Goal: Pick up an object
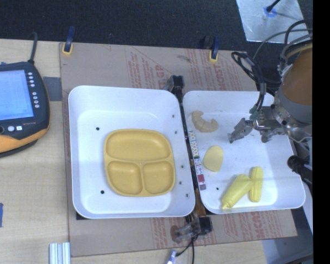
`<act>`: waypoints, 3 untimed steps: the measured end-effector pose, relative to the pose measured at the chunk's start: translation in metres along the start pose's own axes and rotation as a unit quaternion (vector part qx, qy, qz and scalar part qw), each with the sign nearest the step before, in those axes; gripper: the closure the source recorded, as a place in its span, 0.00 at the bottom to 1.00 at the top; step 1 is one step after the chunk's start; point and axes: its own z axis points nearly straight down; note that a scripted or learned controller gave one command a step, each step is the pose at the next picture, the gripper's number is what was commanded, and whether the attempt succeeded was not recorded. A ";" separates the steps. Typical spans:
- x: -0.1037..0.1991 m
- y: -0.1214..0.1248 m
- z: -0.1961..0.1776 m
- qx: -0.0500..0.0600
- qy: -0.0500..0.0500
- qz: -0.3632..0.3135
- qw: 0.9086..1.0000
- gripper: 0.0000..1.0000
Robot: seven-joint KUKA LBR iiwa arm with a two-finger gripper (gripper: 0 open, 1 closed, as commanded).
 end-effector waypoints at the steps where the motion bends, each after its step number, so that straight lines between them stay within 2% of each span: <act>1: 0.023 0.024 0.098 0.001 0.000 0.000 1.000 0.00; 2: 0.018 0.057 0.138 0.000 -0.001 -0.001 1.000 0.00; 3: 0.011 0.127 0.137 -0.001 0.000 0.001 1.000 0.00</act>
